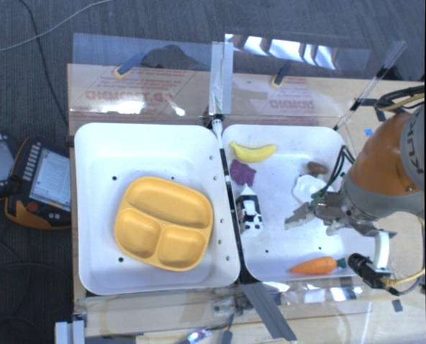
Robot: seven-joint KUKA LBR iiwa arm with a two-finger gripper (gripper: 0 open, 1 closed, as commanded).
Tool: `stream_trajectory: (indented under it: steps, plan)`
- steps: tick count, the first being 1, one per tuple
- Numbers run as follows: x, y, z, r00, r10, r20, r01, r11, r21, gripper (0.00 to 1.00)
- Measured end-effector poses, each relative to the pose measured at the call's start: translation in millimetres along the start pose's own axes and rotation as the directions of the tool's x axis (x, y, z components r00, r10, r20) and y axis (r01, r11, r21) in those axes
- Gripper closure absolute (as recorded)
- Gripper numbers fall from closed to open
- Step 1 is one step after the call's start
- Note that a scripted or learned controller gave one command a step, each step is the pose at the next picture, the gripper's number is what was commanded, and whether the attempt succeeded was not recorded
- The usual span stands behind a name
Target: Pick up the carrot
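- The carrot [315, 266] lies flat near the front wall of the right bin [270, 271], its long axis running left to right, with its green top toward the arm's side.
- The gripper [306, 215] hangs above the middle of that bin, behind the carrot and apart from it; nothing sits between its fingers.
- I cannot tell from this slanted view whether the fingers are spread or pressed together.
- The step in hand looks like the approach: the gripper needs to travel toward the front wall until it is centred over the orange body.
- A good grasp would close across the carrot's narrow width, near its thickest part, not along its length.
- The front wall is just beside the carrot, so the finger on that side has little room; a straight vertical descent seems safest.
- The banana [253, 150], purple toy [242, 172] and black-and-white cow figure [249, 213] sit along the bin's left side, well apart from the carrot.
- The yellow divided plate [163, 223] rests in the left bin [98, 192] and plays no part.
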State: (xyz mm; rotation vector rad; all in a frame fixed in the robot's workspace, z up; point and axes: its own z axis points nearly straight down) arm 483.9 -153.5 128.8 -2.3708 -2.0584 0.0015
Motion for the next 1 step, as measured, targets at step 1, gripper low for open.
stream_trajectory:
  steps: [1]
  plan:
    - [-23.7,2.8,6.1,0.985,-0.173,0.002,0.173,0.985,0.0,0.0]
